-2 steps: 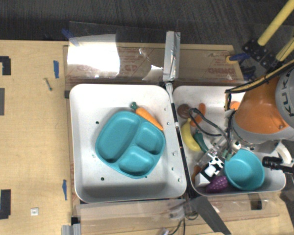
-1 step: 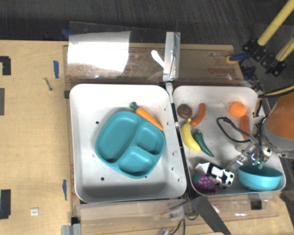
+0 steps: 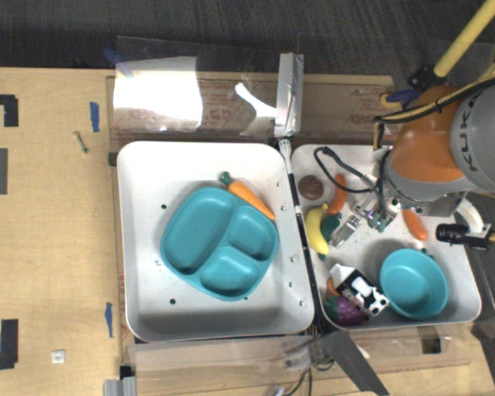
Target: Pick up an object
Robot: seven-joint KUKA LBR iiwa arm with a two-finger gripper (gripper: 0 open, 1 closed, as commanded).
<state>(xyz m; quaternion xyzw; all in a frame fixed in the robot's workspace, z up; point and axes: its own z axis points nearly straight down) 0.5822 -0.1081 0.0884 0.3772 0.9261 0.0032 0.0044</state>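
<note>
End effector low in right bin, just beside banana; can't tell its state. Near it: bowl, grapes, black-white toy. Left bin has teal divided plate, carrot on its rim.

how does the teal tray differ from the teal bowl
The tray is flat and split into three compartments; the bowl is round with one deep hollow. The tray looks wider than the bowl. The tray lies in the left bin with a toy carrot at its upper edge; the bowl sits in the right bin among several small toys. Both share the same teal colour and sit open side up.
</note>
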